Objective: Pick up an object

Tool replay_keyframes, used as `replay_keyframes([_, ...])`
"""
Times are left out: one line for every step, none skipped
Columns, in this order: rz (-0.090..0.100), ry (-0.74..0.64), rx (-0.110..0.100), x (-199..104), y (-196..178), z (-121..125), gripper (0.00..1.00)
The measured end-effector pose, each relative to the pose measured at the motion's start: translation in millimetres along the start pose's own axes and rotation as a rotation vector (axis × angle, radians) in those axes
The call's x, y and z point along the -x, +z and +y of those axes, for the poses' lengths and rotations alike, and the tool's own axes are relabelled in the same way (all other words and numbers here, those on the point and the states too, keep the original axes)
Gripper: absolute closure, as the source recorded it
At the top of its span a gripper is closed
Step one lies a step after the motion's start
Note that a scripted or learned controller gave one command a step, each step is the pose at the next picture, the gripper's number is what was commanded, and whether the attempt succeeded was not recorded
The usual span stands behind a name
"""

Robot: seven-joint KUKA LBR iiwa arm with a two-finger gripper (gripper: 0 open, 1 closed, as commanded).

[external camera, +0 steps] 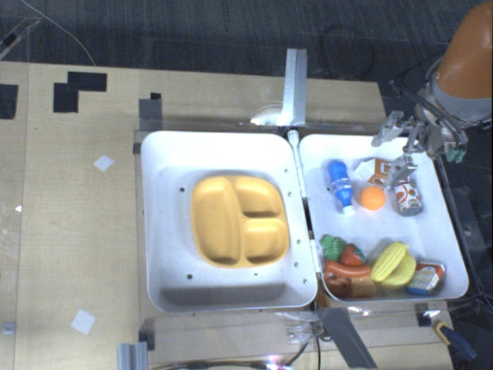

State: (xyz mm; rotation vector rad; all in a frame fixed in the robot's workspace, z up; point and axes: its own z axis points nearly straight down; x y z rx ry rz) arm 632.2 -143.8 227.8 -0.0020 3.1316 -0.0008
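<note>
We see the gripper point(406, 151) above the far side of the right bin point(456, 241), and its fingers stand apart — nothing is between them. Just below it lie a small can point(408, 197), an orange ball point(373, 198) and a blue bottle point(340, 184). In the left bin point(162, 206) rests a yellow tray point(239, 220).

I see two white bins side by side. The left bin point(158, 206) holds a yellow divided tray point(239, 220). My gripper point(402, 154) hangs over the right bin point(316, 156) at two o'clock, above a small can point(408, 197). An orange ball point(373, 198) and blue bottle point(339, 184) lie beside it; corn point(389, 262) sits at five o'clock.
</note>
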Motion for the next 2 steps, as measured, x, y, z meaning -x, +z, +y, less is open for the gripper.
replay_keyframes([0.009,0.178,0.001,-85.9,107.0,4.6,0.0])
replay_keyframes([-0.001,0.533,0.002,1.7,139.6,63.9,0.0])
